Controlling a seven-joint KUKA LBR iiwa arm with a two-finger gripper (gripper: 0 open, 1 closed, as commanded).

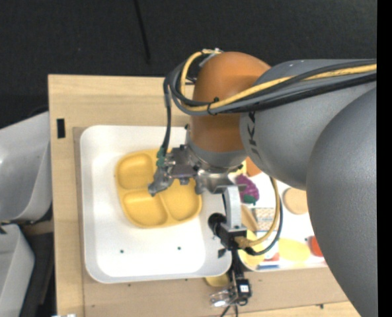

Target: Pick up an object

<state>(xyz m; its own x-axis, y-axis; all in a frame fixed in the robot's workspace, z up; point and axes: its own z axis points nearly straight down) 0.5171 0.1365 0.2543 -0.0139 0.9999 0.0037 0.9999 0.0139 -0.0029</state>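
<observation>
End effector: the end effector [161,177] hangs below the orange band of the arm, at mid-frame, low over the upper right part of the yellow divided plate [146,205].
Grip state: cannot tell. The wrist housing hides the business end, and nothing is seen held.
Task's thing: the yellow divided plate lies flat in the left white bin [149,253], in the bin's middle and right half. It has three shallow compartments with raised ridges between them.
Handling: it looks like moulded plastic, so probably light, stiff and smooth. It is not fragile, but it is likely to slip or tip if pinched off-centre.
Where to take hold: my judgement is a ridge between compartments or the outer rim. The wide, flat wells give nothing to close on.
Edges: the plate's right side sits near the bin's right wall, partly under the wrist. Its left side is well apart from the left wall.
Open room: bare white floor lies to the left of the plate and below it in the frame, and this is the freer side for a lift or a nudge.
Further out: at the right of the frame lie a purple object [250,190], a pale orange disc [295,201] and a yellow object [287,249], close under the arm.
Tabletop: the wooden tabletop [67,98] frames the bin at upper left.
</observation>
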